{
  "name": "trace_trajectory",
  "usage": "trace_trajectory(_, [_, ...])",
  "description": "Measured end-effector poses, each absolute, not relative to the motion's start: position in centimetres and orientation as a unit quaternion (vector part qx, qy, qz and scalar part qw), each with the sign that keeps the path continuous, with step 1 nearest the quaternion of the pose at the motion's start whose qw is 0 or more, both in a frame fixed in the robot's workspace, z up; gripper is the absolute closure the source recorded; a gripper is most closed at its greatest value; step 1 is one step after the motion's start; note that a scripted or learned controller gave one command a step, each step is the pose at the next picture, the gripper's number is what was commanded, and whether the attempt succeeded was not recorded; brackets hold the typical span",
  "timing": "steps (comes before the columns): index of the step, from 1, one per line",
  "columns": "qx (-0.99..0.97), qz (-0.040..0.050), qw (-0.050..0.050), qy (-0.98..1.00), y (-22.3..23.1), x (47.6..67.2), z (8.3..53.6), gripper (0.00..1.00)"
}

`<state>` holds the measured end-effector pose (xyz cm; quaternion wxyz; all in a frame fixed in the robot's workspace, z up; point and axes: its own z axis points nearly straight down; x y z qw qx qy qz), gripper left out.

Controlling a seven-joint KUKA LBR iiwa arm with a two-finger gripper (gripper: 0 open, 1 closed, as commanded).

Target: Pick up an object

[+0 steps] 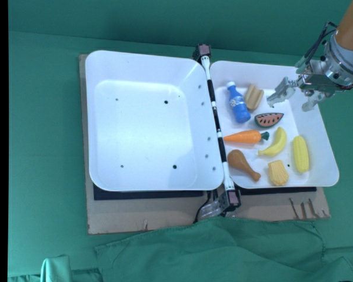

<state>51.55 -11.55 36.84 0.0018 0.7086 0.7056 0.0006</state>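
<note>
The right bin (317,135) holds several toy foods: a blue bottle (237,103), a hot dog bun (253,96), a watermelon slice (268,120), a carrot (245,137), a banana (275,143), a corn cob (300,153), a chicken drumstick (243,163) and a yellow ridged piece (277,173). My gripper (296,97) hangs above the bin's upper right part, to the right of the bun and above the watermelon slice. Its two fingers (280,91) stand apart, open, with nothing between them.
The left bin (106,69) sits beside the right one, joined along a black-and-white hinge bar (215,119). Both rest on a cardboard sheet (165,216) over green cloth. Bunched green fabric (223,251) lies along the front.
</note>
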Motion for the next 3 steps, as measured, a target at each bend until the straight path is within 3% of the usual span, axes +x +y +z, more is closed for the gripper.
trace_trajectory(1, [0.711, -0.0032, -0.004, 0.703, -16.3, 46.3, 25.3, 0.00])
trace_trajectory(2, [0.710, -0.0011, 0.000, 0.704, -18.9, 46.6, 23.5, 0.00])
trace_trajectory(3, [0.708, 0.0014, 0.005, 0.706, -18.7, 46.8, 28.0, 0.00])
